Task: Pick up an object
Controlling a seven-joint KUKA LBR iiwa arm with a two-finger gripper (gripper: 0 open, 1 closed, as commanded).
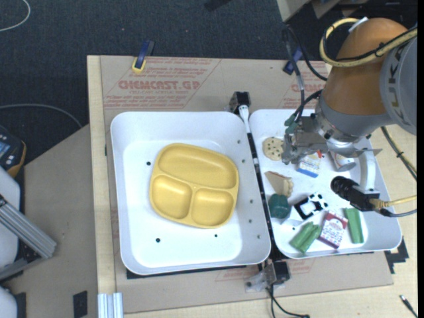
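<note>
Camera view: gripper (299,152) low over right bin (384,234), just beside round cracker (271,147) and small blue-white packet (309,169); finger state cannot be told. Yellow divided tray (193,184) in left bin (132,177).

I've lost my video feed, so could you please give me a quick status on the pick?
Hand low in right white bin, over small blue-white packet. Nothing seen held. Round tan cookie close beside. Yellow divided plate in left bin.

Small clutter in right bin (391,234): round cookie (270,147), teal lump (279,206), green pieces (304,236), maroon packet (332,230).
</note>
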